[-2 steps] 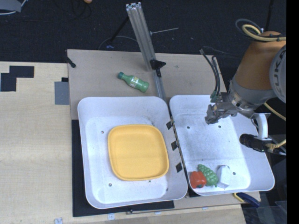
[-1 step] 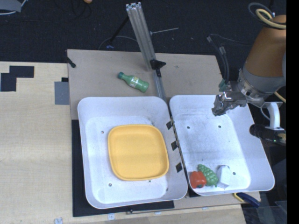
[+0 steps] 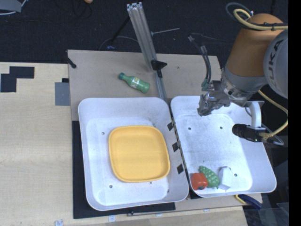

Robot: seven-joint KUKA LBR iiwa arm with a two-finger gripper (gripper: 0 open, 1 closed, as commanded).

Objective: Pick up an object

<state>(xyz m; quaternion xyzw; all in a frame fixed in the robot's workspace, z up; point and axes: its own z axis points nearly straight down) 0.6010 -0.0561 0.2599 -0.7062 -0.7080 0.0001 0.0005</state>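
Camera view puts my gripper [image 3: 205, 108] over the right bin's [image 3: 212, 135] far edge; whether it's gripping or released, I cannot tell. Red-and-green toy [image 3: 204, 179] sits well apart, in that bin's near corner; yellow plate [image 3: 138, 153] lies in the left bin [image 3: 91, 126].

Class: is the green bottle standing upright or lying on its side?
On its side. The green bottle lies flat on the bench, outside both bins.
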